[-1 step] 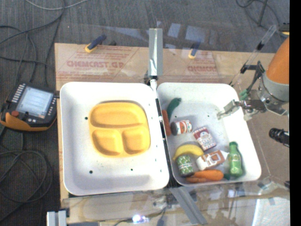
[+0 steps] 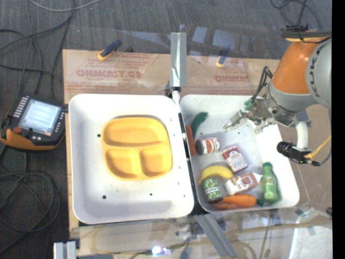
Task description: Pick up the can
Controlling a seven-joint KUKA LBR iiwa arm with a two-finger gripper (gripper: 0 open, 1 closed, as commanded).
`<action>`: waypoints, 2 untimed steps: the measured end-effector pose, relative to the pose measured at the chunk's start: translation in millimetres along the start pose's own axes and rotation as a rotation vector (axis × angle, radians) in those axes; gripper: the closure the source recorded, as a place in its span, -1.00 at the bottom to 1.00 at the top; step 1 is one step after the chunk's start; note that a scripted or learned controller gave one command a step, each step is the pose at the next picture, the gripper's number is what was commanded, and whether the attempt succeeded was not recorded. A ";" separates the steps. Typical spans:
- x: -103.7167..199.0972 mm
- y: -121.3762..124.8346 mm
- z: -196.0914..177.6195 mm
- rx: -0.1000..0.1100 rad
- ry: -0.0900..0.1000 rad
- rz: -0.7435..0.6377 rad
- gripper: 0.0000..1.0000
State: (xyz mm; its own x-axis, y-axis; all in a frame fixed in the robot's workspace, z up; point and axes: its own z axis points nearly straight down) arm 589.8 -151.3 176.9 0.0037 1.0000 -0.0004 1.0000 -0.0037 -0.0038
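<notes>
One can [image 2: 208, 145] lies sideways in the right bin [image 2: 245, 102] — beside a banana [image 2: 215, 172].

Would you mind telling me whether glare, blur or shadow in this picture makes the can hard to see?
In the camera view, the small red-and-white labelled can lies on its side in the white right-hand bin, evenly lit, slightly soft but legible; the grey two-finger tool is above it, blurred; pale reflections streak the brown cardboard beyond the bins.
</notes>
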 end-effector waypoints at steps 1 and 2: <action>45.5 -1.2 81.1 -0.007 -0.004 0.387 -1.00; 54.0 -30.6 87.2 -0.018 -0.002 0.476 -1.00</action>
State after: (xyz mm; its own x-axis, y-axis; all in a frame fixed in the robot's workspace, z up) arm 559.1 -97.3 89.8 0.4611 0.8873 -0.0002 0.8872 -0.4611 0.0144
